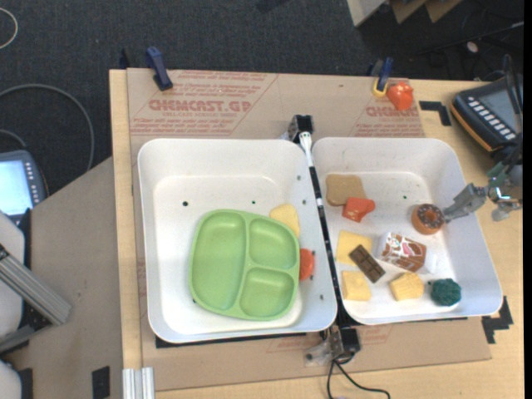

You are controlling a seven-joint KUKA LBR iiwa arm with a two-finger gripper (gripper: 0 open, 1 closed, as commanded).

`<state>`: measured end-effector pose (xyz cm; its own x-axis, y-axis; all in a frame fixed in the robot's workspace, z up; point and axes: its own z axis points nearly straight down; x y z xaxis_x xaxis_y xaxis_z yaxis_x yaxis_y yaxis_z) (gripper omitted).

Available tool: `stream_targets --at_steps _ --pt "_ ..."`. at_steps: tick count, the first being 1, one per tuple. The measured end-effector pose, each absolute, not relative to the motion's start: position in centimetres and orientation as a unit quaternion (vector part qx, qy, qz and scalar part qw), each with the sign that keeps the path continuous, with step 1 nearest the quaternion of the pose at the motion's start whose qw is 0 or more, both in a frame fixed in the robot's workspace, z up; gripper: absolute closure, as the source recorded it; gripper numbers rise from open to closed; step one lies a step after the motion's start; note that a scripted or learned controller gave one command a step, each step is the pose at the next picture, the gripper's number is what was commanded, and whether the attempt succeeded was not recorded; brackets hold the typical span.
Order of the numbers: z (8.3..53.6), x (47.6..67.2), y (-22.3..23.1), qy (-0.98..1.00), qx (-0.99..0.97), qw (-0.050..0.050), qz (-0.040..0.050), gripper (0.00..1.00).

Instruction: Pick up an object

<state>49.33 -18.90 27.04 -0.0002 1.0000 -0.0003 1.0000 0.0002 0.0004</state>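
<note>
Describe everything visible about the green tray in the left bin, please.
The green tray is light green, looks like smooth plastic, and has rounded corners. Raised ridges divide it into three compartments: one large on its left, two smaller on its right. It lies flat, right side up, slightly rotated, in the lower middle of the left bin. A yellow piece shows at its upper right edge, an orange piece at its right edge.

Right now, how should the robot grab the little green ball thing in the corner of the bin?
Probably straight down from above, pinching the green ball across its rounded middle. It sits low in the right bin's near right corner, close to the walls, so a sideways approach looks blocked. Pinch along the line that keeps clear of the yellow block beside it.
</note>
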Motion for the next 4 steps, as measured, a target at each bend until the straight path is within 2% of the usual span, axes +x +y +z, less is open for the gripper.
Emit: stream_targets --at_steps 1,2,3,4 --pt "32.9 48.1 -11.1 0.710 0.704 0.002 0.0031 0.00" --pt "41.3 48.1 -6.9 0.709 0.705 0.004 0.0042 0.00" --pt "49.9 48.0 1.2 0.711 0.703 0.004 0.0056 0.00" --pt "50.4 48.0 0.7 0.708 0.707 0.002 0.0018 1.00"
